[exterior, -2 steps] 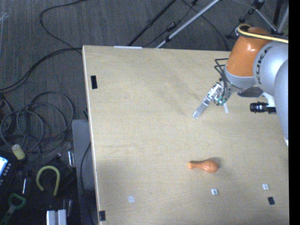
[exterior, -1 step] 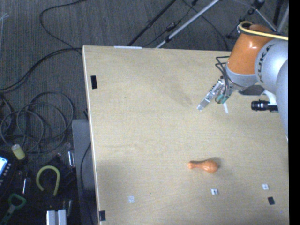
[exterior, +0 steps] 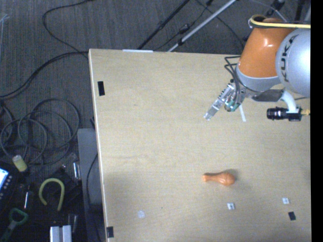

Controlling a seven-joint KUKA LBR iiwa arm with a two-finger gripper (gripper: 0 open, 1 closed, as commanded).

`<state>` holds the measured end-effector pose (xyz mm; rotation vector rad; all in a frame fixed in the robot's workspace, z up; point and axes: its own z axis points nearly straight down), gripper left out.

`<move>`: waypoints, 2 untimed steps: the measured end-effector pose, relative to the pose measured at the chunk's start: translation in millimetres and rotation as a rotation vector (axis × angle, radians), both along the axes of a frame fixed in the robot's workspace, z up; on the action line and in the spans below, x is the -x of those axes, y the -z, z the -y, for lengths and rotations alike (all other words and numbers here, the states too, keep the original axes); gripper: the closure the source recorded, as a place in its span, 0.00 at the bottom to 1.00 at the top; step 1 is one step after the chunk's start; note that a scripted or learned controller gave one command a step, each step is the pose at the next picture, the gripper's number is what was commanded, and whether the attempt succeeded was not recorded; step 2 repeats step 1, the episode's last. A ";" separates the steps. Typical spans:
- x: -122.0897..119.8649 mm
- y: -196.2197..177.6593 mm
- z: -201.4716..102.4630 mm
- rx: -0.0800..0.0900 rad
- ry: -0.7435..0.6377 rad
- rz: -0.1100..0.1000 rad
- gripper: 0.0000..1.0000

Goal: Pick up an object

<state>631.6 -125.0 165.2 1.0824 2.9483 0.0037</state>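
- The object [exterior: 220, 178] is small, orange and pear-shaped: a round bulb at its right end and a thin neck pointing left. It lies flat on its side.
- It rests on the bench [exterior: 151, 135], in the lower right part of the light wooden top, casting a faint shadow beneath.
- The gripper [exterior: 218, 107] hangs above the upper right of the bench, well apart from the object and nearer the far edge. Its slim fingers slant down to the left; nothing is between them. Whether they are parted or pressed together I cannot tell.
- The arm [exterior: 275, 54] enters from the right, its orange band above the wrist.
- A black marker [exterior: 101, 88] sits near the bench's left edge, and 3 small tags [exterior: 231, 205] lie near the lower right.
- Wide bare wood stretches left of the object and between it and the gripper.
- Beyond the left edge, on dark carpet, lie cables [exterior: 45, 125] and a green hook [exterior: 50, 191].
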 end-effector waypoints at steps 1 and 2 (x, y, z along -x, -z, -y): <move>-19.7 -18.4 -57.6 0.001 0.180 -0.001 1.00; -19.7 -18.4 -57.6 0.001 0.180 -0.001 1.00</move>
